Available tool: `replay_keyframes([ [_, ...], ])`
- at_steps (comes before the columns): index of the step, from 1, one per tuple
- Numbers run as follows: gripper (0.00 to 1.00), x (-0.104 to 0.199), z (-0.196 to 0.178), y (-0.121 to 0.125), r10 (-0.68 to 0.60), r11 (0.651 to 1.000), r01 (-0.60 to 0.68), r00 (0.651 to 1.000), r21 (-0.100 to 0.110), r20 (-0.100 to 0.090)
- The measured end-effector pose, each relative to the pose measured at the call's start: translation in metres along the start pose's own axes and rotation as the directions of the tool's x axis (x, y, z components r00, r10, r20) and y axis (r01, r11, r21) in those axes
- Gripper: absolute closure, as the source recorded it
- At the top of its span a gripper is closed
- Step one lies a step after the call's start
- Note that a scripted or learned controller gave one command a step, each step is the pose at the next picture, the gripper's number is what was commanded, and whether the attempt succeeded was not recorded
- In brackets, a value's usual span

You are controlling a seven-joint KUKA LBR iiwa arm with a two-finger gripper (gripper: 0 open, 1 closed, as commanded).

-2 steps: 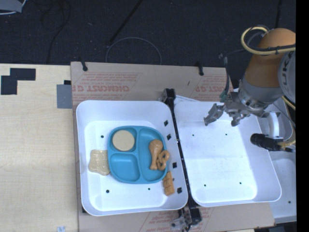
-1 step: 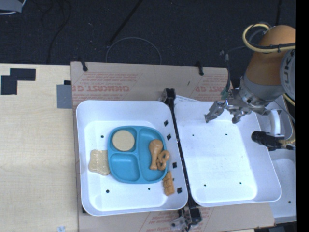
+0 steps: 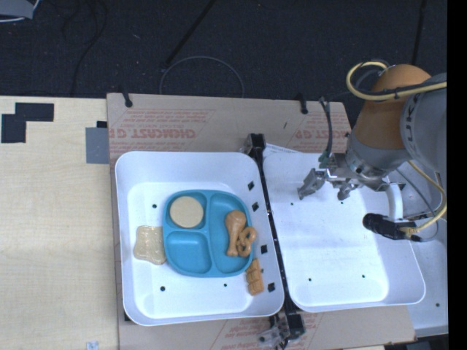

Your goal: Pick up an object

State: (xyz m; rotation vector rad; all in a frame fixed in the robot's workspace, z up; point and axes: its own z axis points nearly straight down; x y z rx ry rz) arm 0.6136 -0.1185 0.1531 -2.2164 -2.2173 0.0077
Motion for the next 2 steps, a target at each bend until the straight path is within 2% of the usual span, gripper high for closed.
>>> replay_keyframes([
  [1,0.00,0.0077,0.0566,0.0056,-0.001,1.000,0.001,1.000,-0.002,0.000],
  [2,0.00,0.0080,0.0660,0.0052,0.001,1.000,-0.001,1.000,-0.003,0.000],
])
